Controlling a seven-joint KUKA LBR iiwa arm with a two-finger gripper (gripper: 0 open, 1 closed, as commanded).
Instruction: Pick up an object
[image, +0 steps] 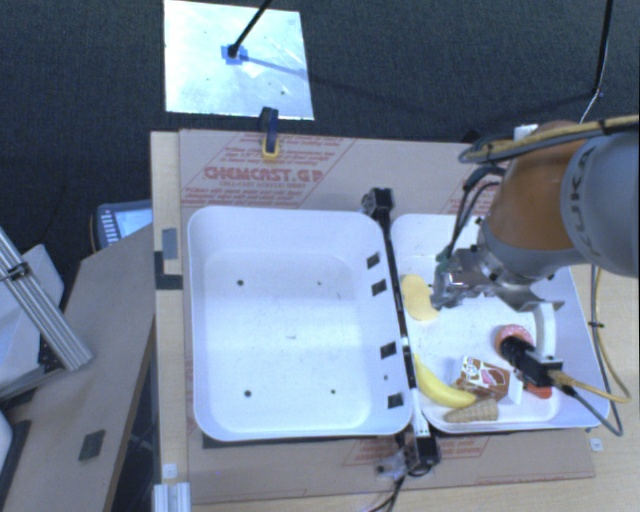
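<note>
Pale yellow oval object (417, 297) in right bin (425, 230), gripper (447, 289) beside it, grip indiscernible

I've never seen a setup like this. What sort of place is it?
Probably a robot lab: a grey arm reaches over two white bins on a bench, with toy food like a banana to grab.
</note>
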